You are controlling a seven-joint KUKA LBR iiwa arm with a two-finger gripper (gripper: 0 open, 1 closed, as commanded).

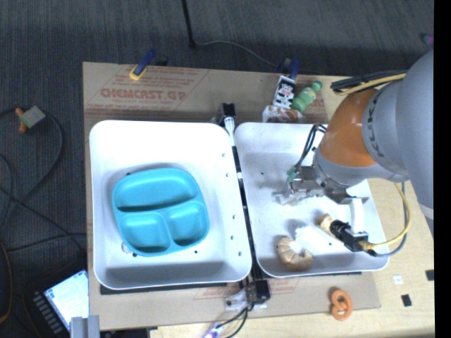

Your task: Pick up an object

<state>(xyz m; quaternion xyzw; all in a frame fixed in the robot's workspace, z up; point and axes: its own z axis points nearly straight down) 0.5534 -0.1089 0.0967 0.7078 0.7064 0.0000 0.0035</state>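
Camera view from above, and the arm (412, 129) is in from the right, its orange band (350, 127) hanging over the far right corner of the right bin (266, 150). The gripper (296, 187) is down low over the middle of that bin, above bare white floor. Open or closed? I cannot tell from here, because the metal at the tip is a small, blurred cluster. Nothing shows in its grasp.

The things to pick from lie nearer the camera. A tan ring-shaped piece (293, 253) sits against the near wall of the right bin, and a white lump (311, 236) is just beside it, on its right; the two seem to touch, though the pale lump blurs into the bin floor. Both are apart from the gripper, on its near side.

Over in the left bin (141, 134), a blue divided tray (161, 210) lies flat and fills much of the floor, three compartments facing up.

Outside the bins, on the brown bench (127, 94), a small orange ring (341, 303) rests near the front edge below the right bin. A green bottle-shaped thing (307, 97) lies behind the right bin's far rim.
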